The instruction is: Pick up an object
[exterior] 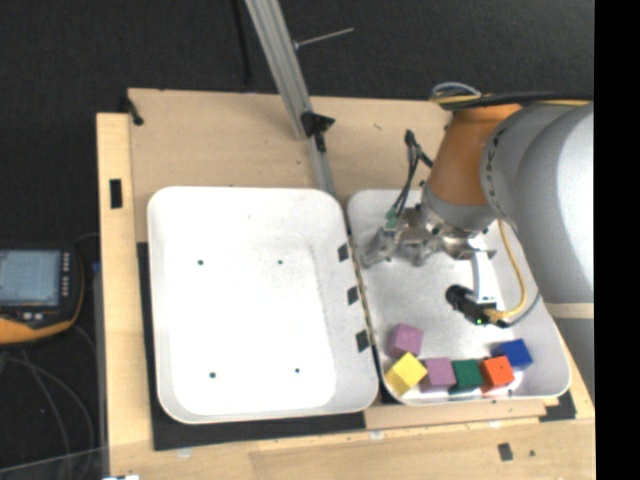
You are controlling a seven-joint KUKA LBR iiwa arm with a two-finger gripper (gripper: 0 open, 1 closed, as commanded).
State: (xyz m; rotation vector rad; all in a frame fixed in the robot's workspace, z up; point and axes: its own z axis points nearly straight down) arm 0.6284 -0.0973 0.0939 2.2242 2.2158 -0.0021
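Hovering over the far part of the right bin [520, 393], the gripper [400, 240] carries nothing visible; whether it is open or closed, I cannot tell. The blocks [455, 373] lie untouched along the bin's near edge, so the pick is not yet made.

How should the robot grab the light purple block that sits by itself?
Probably from straight above, pinching two opposite flat sides of the light purple block. It sits slightly apart from the yellow block, with bare right bin floor on its far side, leaving room for the pincer.
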